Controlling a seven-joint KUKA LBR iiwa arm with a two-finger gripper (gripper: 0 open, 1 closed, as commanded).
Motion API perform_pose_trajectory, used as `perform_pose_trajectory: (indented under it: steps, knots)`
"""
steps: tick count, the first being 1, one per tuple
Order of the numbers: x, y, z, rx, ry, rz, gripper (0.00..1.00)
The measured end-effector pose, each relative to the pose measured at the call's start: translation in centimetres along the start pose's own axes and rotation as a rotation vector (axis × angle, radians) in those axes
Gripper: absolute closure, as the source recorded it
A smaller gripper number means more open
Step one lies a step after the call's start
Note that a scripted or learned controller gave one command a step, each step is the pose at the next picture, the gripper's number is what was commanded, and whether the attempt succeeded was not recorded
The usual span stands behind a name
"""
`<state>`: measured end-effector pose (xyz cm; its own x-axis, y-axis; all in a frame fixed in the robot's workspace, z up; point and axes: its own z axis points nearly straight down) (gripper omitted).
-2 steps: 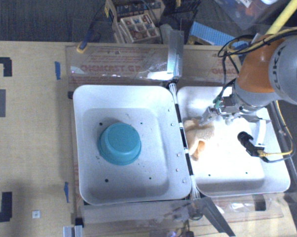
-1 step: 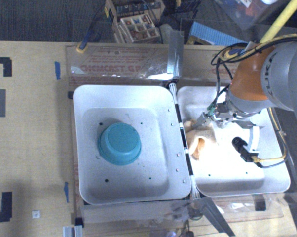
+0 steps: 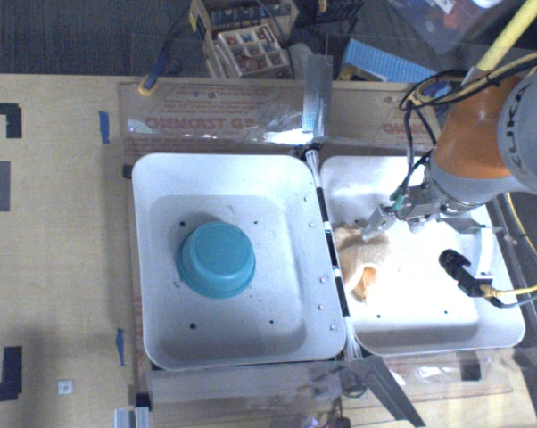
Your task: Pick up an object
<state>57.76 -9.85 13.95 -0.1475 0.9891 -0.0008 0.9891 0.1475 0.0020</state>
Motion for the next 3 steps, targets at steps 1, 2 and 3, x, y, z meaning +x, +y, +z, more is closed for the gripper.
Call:
perform_pose_trajectory:
  steps: [1,2,3]
  knots:
    - [-0.2,0.3,4.7,-0.011,-0.001,-0.052,0.00]
    - [-0.3,0.4,3.5,-0.019,0.000,-0.047,1.00]
    - [-0.4,0.4,3.5,-0.018,-0.001,-0.047,0.00]
